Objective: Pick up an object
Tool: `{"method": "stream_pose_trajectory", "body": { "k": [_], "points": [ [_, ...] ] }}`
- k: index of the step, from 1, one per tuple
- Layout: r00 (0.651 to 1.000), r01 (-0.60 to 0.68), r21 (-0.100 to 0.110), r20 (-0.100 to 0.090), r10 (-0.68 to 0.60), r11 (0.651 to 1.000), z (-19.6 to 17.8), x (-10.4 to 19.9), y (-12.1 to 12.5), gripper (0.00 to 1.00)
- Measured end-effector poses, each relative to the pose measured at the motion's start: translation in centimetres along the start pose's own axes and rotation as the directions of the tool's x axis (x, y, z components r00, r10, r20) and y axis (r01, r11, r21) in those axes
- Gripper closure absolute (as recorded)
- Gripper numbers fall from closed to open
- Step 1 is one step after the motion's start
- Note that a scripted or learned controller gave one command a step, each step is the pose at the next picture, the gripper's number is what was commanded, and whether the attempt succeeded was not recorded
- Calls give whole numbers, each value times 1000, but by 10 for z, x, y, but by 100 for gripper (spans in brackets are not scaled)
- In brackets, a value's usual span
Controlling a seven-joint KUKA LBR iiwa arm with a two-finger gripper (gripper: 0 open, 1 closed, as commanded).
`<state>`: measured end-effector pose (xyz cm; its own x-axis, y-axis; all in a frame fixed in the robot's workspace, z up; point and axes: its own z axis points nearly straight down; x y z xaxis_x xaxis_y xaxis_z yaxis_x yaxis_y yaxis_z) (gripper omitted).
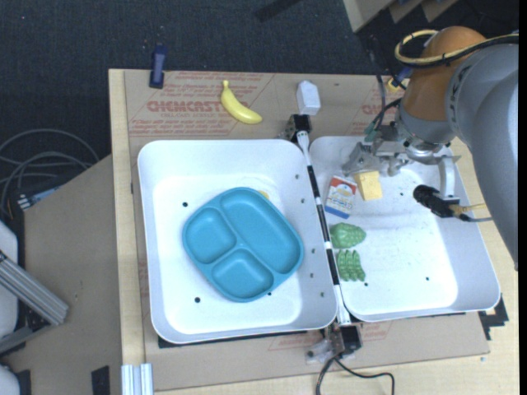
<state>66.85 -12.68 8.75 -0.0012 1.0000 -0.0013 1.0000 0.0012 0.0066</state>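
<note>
My gripper (373, 160) hangs over the far left part of the right bin (428, 257). Just below it in the view is a small yellow block (370, 185); whether the gripper touches the block cannot be told. A small white carton with red and blue print (341, 197) lies beside the block, to its left. Two green toy pieces (346, 235) (350, 265) lie further forward along the bin's left wall. A blue divided plate (240, 243) lies in the middle of the left bin (165, 179).
A yellow banana (240, 105) and a small white object (308, 97) lie on the bench behind the bins. A dark blue item (157, 64) sits at the bench's far left corner. The right bin's front right floor is bare.
</note>
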Motion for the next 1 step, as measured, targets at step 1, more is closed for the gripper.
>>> {"method": "stream_pose_trajectory", "body": {
  "k": [1],
  "points": [
    [1000,1,3,0,-1,1000,-8,0,-1,100]
  ]
}}
